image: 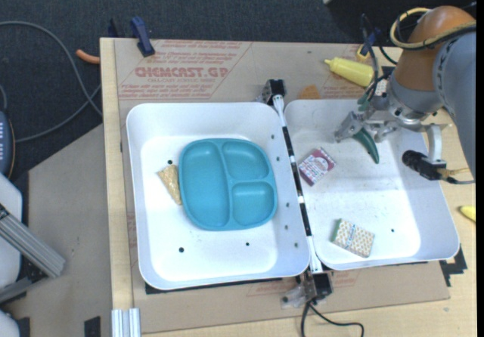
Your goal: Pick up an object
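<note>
A: Where's the gripper [361, 134] sitting right now?

B: It's hanging over the far part of the right bin [423, 214], close to that bin's back wall. The grey arm [446, 56] with the orange band is reaching in from the right.

A: Jaws?

B: They're standing spread apart, one grey finger pointing left, one dark teal finger [370, 146] pointing down toward the bin floor. Nothing is sitting between them.

A: Objects in that bin?

B: Two. A small pink and white packet [315, 165] is lying near the divider, just left of and nearer than the gripper, apart from it. A patterned rectangular sponge-like pad [353, 237] is lying near the front wall, well apart from the gripper.

A: Left bin?

B: The left bin [151, 139] is holding a teal divided plate [228, 183] in the middle, three compartments facing up. A tan crumbly piece [171, 181] is lying against the plate's left edge, touching it or just beside it, can't tell which.

A: Anything off the bins?

B: A yellow object [350, 69] is lying on the bench behind the right bin.
</note>
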You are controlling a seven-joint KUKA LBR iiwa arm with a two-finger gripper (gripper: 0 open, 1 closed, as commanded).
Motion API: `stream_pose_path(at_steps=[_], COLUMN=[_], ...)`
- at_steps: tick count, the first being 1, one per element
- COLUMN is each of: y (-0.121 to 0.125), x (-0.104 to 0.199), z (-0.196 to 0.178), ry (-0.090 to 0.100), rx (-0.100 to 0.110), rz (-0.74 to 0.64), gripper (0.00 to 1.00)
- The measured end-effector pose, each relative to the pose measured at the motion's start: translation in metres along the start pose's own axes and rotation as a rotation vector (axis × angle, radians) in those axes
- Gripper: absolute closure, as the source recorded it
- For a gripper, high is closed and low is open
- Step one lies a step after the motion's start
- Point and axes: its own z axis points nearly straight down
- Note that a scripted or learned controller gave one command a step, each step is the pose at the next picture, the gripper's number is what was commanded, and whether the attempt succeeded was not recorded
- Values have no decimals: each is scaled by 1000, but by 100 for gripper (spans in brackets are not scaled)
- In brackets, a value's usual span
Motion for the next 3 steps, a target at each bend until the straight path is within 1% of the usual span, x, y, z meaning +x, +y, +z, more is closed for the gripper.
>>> stream_pose_path(at_steps=[1,2,3], y=[-1,-1,10], x=[-26,-26,61], z=[0,-10,-67], ry=[-3,-4,-2], rx=[-3,-1,-5], rz=[1,0,0], gripper=[0,100,100])
